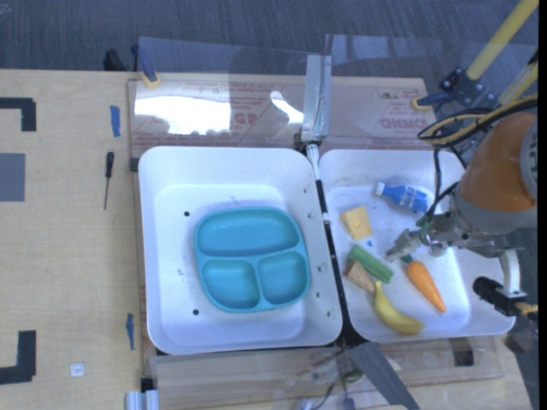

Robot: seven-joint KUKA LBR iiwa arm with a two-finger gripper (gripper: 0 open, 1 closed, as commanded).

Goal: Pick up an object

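The right bin (352, 176) holds several small items. A blue bottle (403, 196) lies at the back and a yellow block (357, 223) sits left of centre. A green piece (371, 263) rests against a brown block (359, 277). A banana (395, 312) lies at the front and an orange carrot (426, 286) to its right. My gripper (410, 244) hangs low over the middle of this bin, just above the carrot's green top and right of the green piece. Nothing visibly hangs from it.
In the left bin (171, 195) lies a blue divided tray (252, 257). A metal divider (317, 101) and clear panels stand behind the bins. The arm's orange band (504, 173) and cables overhang the right bin's right side.
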